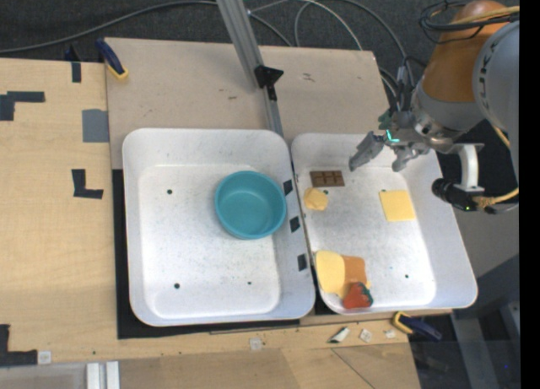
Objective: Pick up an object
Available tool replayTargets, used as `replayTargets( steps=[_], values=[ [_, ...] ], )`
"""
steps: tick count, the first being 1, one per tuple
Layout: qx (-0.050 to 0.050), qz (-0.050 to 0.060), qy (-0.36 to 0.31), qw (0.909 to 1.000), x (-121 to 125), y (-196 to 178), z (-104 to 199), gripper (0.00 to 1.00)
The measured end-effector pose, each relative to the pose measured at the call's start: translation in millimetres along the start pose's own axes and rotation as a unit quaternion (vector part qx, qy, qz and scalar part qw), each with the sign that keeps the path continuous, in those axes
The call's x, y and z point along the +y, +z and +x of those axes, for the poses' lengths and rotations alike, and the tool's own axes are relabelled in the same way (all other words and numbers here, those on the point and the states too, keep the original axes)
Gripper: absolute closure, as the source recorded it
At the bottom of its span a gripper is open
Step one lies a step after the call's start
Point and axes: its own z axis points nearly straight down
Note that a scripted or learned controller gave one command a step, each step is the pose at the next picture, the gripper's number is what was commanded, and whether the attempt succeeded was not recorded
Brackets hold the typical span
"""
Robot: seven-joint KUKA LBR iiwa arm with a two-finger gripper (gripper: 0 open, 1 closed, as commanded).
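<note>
Hovering the gripper (pixel 375 164) over the far end of the right bin (pixel 439 248), with the fingers (pixel 361 158) spread wide and pointing down. Gripping nothing yet: only bare white bin floor between the two tips, so judging the pick as not begun.

Choosing among several candidates, all lying loose in the same bin. Finding the brown ridged block (pixel 326 179) just beside the left-hand fingertip, a little nearer the camera and toward the divider between the bins. Finding the small pale-yellow lump (pixel 315 200) just past that block, further from the fingers on the same side. Finding the flat yellow square (pixel 397 205) near the other fingertip, below it in the view and apart from it. Leaving the yellow wedge (pixel 331 271), with the orange piece (pixel 355 270) and the red piece (pixel 359 297) touching it, well apart from the fingers at the bin's near end. Leaving the teal bowl (pixel 250 203) well apart too, over in the left bin (pixel 152 235).

Judging everything as left to do: settling on one item, most likely the block or the square as the closest, centring the open fingers over it, descending, closing, and lifting clear. Expecting the thin flat square to be hard to catch by its edges.
</note>
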Motion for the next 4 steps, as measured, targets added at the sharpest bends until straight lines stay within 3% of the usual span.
replayTargets(
  steps=[2,3,4],
  values=[
    [0.0,0.002,0.0,1.0,-9,92,3,0.0],
    [-0.001,0.0,0.0,1.0,-9,112,4,0.0],
    [-0.001,0.0,-0.001,1.0,-9,102,5,1.0]
  ],
)
